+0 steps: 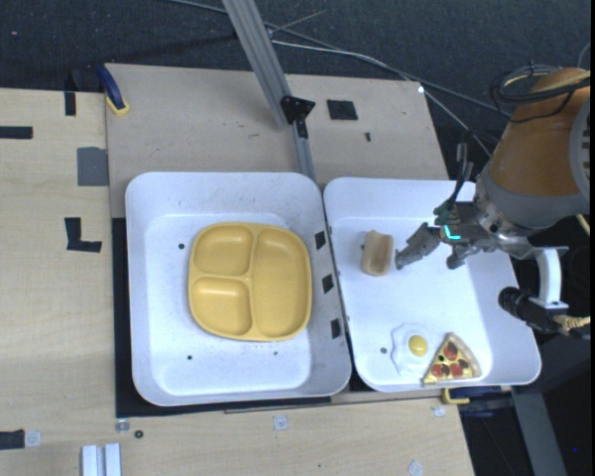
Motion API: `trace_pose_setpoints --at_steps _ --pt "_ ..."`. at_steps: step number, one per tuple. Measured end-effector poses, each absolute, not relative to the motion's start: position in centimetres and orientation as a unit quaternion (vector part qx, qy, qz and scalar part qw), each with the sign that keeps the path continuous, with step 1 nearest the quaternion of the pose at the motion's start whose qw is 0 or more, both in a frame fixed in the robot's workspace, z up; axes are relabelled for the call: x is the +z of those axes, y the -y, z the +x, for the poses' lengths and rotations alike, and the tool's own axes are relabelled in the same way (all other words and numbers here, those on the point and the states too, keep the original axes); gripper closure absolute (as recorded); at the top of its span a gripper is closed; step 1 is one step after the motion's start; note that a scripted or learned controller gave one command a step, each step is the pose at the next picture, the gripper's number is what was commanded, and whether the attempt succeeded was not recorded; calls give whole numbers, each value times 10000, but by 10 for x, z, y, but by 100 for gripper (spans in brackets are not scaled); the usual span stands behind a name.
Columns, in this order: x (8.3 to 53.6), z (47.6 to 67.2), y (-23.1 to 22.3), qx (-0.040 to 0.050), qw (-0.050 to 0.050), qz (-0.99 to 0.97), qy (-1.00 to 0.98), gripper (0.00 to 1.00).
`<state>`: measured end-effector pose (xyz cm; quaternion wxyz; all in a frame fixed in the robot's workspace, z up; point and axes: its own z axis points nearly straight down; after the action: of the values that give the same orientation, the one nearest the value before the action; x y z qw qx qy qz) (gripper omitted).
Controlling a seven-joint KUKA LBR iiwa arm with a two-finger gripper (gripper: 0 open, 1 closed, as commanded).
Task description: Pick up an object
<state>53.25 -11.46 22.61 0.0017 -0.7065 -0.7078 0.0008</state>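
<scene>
Three items lie in the right bin (pixel 496 191): bread (pixel 377 253), egg (pixel 414 346), pizza slice (pixel 450 358). Tool (pixel 438 249), fingers spread and empty, hangs just right of bread; centre over it before descending.

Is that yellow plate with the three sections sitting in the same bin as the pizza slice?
No, the yellow plate lies in the left bin, while the pizza slice lies in the right bin beside the fried egg.
</scene>
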Motion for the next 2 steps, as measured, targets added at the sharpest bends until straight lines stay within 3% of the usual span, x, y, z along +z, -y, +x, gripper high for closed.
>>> trace_pose_setpoints --at_steps 1,2 --pt "226 533 115 5 12 -7064 7078 0" --pt "182 536 116 21 22 -7069 7073 0"
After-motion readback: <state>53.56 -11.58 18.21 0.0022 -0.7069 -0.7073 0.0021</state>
